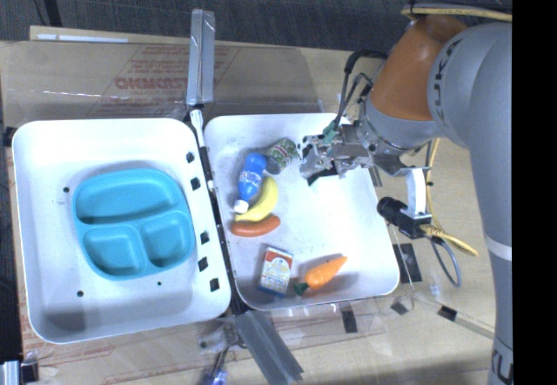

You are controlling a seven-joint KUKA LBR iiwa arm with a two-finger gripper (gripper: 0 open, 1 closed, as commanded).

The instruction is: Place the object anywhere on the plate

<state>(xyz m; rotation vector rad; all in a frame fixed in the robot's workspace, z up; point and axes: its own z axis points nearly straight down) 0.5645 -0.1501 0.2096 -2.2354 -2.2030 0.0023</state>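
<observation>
Left of fingers (315, 167): bottle (251, 179)

Blue plate (132, 226), yellow banana (264, 199), orange carrot (322, 272)

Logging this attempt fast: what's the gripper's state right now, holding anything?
Gripper: cannot be told; it hangs over the right bin near the small can, with nothing seen between its fingers.

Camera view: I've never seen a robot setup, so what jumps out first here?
The bright blue divided plate in the left bin stands out. In the right bin lie toy foods: a banana, a carrot, a blue bottle. The grey-and-orange arm reaches in from the right.
</observation>
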